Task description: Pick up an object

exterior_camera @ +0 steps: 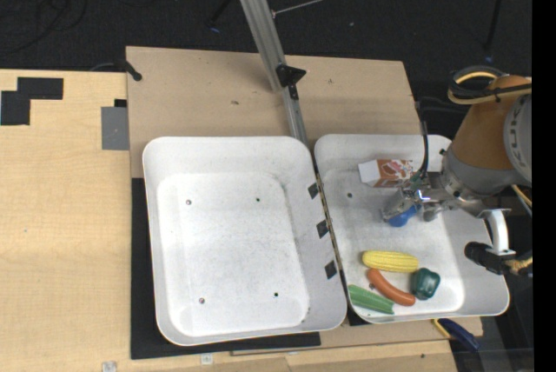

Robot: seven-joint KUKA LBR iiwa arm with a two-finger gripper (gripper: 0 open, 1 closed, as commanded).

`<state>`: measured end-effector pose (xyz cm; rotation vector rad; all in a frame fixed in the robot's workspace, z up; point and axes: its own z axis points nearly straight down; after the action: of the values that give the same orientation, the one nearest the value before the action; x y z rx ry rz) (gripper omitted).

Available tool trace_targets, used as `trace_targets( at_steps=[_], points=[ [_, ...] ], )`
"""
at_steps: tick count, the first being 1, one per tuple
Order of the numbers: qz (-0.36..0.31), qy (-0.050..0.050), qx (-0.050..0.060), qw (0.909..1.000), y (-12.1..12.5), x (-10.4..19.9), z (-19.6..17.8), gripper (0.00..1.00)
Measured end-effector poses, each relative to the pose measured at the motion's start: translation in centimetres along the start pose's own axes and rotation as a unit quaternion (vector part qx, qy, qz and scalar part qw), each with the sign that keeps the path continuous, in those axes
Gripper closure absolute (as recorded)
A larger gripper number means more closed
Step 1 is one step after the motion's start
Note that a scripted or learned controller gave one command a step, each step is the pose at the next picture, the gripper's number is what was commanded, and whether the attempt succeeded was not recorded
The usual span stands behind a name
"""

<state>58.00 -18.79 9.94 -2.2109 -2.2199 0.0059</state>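
At right of centre, the metal gripper [408, 203] hangs low over a small round blue object [398, 218] in the right-hand white bin [347, 175]; I cannot tell whether it is open or closed. Beside it lies a crinkled packet [388, 170]; lower right, a bumpy yellow corn cob [390, 260].

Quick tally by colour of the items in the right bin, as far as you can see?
Yellow: 1, the corn
Orange-red: 1, the sausage
Green: 2, the dark green piece and the light green pod
Red-and-white: 1, the packet
Blue: 1, the blue item under the claw
Total: 6
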Motion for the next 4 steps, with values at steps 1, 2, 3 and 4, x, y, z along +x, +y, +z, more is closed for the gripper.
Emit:
trace_targets(
  at_steps=[1, 2, 3, 4],
  points=[
    [0.002, -0.001, -0.003, 1.0, 0.0, 0.0, 0.8, 0.0],
    [0.003, -0.001, -0.002, 1.0, -0.1, -0.1, -0.2, 1.0],
    [0.003, -0.002, -0.005, 1.0, -0.9, 0.0, -4.8, 1.0],
    [0.001, -0.002, -0.007, 1.0, -0.4, 0.2, -11.0, 1.0]
  ],
)
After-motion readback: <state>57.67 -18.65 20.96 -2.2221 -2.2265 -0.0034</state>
